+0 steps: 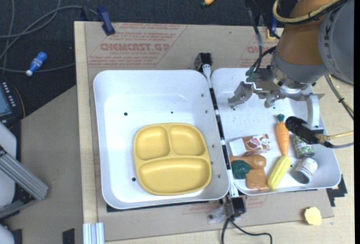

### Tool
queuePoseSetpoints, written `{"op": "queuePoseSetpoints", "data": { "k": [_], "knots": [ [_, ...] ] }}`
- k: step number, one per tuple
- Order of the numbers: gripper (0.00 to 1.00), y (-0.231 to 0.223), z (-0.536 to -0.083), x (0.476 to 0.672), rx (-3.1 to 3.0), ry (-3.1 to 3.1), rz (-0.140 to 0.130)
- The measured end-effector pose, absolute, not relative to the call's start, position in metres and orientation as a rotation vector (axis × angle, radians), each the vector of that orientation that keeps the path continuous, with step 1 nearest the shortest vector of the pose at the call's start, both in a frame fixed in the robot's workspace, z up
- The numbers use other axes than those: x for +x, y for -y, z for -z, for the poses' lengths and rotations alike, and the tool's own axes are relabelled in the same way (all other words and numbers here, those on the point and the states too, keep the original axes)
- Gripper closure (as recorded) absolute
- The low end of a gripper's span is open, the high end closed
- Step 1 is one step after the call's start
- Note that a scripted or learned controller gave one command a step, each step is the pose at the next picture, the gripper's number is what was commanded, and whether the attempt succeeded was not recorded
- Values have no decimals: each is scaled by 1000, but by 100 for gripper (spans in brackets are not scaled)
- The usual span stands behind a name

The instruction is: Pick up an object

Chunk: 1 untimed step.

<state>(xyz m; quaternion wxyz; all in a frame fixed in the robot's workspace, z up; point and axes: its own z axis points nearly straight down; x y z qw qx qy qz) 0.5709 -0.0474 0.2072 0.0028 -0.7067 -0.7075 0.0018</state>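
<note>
Nothing is lifted yet. The things to choose from lie crowded along the near edge of the right bin point(332, 175). An orange carrot point(282, 137) points toward the bin's far edge, and a yellow corn cob point(279, 171) lies slantwise just below it. A small printed packet point(254, 143) sits to the left by the wall shared with the other bin. Below it, a teal lump point(241, 168) and two brown bread-like pieces point(256, 178) press together in the near left corner. A small jar point(307, 168) lies on its side toward the near right corner. All of them rest on the bin floor.

The gripper point(256, 96) is over the bare far half of the same bin, well apart from the pile. Its fingers point(238, 96) are spread, with nothing between them. How high it stands above the floor cannot be told.

By these signs the task is at its start. Reaching toward the near edge, settling on one thing, closing and lifting all seem left to do. The carrot looks the freest target, since the others touch their neighbours.

The left bin point(112, 91) holds a yellow divided plate point(171, 158) toward its near edge. A yellow scrap point(312, 216) lies on the bench point(84, 125) near its near right corner.
</note>
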Motion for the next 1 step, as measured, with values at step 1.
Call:
{"op": "queuePoseSetpoints", "data": {
  "k": [1],
  "knots": [
    [100, 38, -235, 539, -2219, 2221, 1]
  ]
}}
